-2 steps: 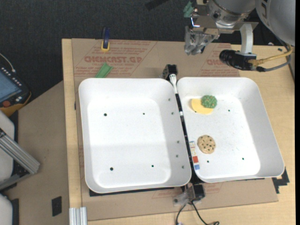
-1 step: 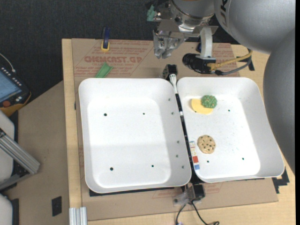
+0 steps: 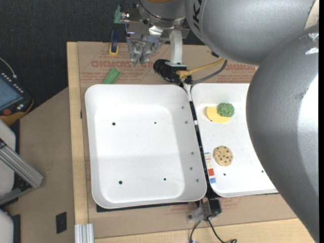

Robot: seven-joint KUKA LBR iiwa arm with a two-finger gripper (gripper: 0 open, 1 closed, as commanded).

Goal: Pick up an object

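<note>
You find the gripper (image 3: pixel 142 54) at the top of the frame, a little left of centre. It hangs over the brown cardboard sheet (image 3: pixel 81 65), above the far edge of the left bin (image 3: pixel 89 130). Its tip is small and blurred against the cardboard, so you cannot tell whether it stands wide or narrow, nor whether it carries anything.

The things to pick lie in the right bin (image 3: pixel 243 178), well apart from the gripper, lower and to the right of it in the frame. A green knobbly piece (image 3: pixel 226 109) sits on the right end of a yellow slice (image 3: pixel 214 115), touching it, in the upper part of that bin near its left wall. Below them in the frame a round cookie (image 3: pixel 223 156) with dark chips lies flat on the bin floor, apart from the pair. Left of the cookie, a small card (image 3: pixel 210 168) with red and blue marks lies against the bin's left rim.

A green strip (image 3: pixel 111 76) lies on the cardboard at the left bin's upper left corner, left of the gripper and a little lower. The left bin's floor shows four dark dots.
</note>
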